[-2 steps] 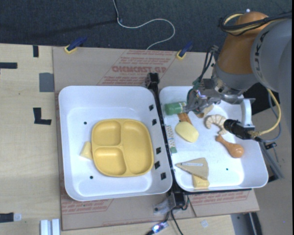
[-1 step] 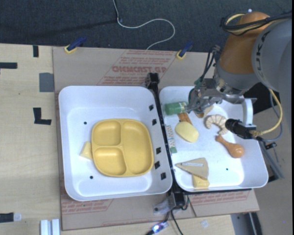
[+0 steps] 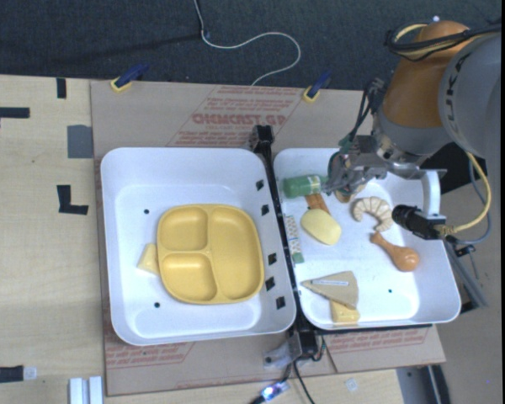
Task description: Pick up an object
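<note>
The gripper (image 3: 343,183) hangs low over the right bin (image 3: 438,305), just beside a green cylinder (image 3: 302,186); its tip is too dark and cluttered to read. Near it lie a pale curled croissant shape (image 3: 373,211), a smooth yellow lump (image 3: 321,225), a brown drumstick (image 3: 395,252) and a tan wedge (image 3: 335,289). The left bin (image 3: 122,251) holds a glossy yellow divided plate (image 3: 210,253). Red print on the cardboard (image 3: 227,118) is illegible.

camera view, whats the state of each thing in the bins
yellow tray: flat, upright, left bin
green bottle: lying on its side
croissant: lying flat
drumstick: lying flat
sandwich wedge: lying flat
tool: low over right bin by the bottle
</note>
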Available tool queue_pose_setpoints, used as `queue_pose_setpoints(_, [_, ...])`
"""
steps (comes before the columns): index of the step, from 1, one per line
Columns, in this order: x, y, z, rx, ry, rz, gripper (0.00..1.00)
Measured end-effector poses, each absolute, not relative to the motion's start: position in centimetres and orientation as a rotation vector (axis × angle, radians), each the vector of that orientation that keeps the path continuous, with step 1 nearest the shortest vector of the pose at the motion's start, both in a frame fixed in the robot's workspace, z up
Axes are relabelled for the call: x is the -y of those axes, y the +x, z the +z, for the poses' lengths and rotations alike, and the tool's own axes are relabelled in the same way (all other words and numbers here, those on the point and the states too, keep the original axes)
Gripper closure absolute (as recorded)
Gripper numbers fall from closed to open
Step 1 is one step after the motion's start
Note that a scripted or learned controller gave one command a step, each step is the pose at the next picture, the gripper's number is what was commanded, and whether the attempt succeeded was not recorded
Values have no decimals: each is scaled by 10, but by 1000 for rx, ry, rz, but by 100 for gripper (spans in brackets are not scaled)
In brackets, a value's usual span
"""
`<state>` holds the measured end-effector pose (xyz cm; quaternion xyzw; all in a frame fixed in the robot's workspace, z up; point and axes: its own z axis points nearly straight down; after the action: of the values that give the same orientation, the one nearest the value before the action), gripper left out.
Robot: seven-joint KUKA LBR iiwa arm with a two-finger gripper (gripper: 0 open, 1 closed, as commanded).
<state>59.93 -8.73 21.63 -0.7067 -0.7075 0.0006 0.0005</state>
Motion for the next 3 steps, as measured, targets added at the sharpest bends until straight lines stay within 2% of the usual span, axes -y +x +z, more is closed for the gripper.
queue_pose_setpoints(1, [87, 606, 216, 2223, -2218, 1, 100])
queue_pose_setpoints(2, [85, 601, 214, 2222, -2219, 3, 100])
queue_pose_setpoints(3, [87, 600, 233, 2223, -2219, -1, 100])
